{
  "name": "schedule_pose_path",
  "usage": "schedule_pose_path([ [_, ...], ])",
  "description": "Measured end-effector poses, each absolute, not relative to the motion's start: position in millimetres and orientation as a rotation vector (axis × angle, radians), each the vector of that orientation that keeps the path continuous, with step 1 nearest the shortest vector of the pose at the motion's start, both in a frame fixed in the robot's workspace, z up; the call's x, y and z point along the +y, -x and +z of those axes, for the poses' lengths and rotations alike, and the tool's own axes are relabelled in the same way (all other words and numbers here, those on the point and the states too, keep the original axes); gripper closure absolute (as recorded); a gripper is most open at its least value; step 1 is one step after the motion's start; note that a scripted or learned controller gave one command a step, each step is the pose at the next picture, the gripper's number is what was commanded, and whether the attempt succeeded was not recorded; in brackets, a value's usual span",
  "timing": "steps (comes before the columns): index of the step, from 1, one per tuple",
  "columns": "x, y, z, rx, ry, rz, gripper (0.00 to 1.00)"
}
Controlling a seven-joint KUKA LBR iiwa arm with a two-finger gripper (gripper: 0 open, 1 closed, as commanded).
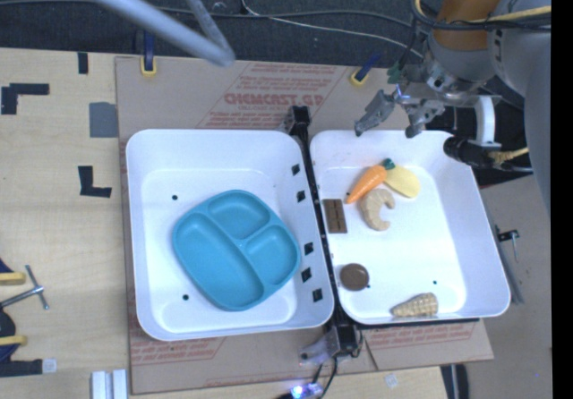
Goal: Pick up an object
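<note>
Tool point(391, 114) hangs over the far rim of the right bin point(466, 209), its 2 fingers spread apart with nothing between them. One fingertip sits toward the left at the far-left corner of that bin, the other a little to its right, so the gap between them runs roughly left to right.

Nearest candidate for a pick is the toy carrot point(367, 182), lying in the far half of the right bin, nearer than the tool and slightly to its left. Its long axis runs on a slant, green top pointing far-right and orange tip pointing near-left. A yellow piece point(403, 181) touches it on the right, and a pale curved piece point(378, 209) lies just beside it on the near side, so the 3 form a tight cluster.

My judgement is that the coming move turns on this: the tool must travel toward the near side and descend, and the finger gap should be turned to straddle the carrot across its slanted axis. Crowding from the neighbours could block a finger.

Further off lie a brown block point(334, 216), a dark round piece point(354, 276) and a tan cone-like piece point(414, 305). A blue divided plate point(235, 248) occupies the left bin point(148, 209).
</note>
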State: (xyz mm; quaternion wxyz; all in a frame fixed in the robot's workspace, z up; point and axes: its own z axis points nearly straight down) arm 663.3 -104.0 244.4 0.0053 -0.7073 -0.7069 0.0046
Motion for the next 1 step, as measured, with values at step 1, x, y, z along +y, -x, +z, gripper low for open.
schedule_pose_path([
  [1,-103.8,-665.6,252.1,-2.223,2.219,0.002,0.0],
])
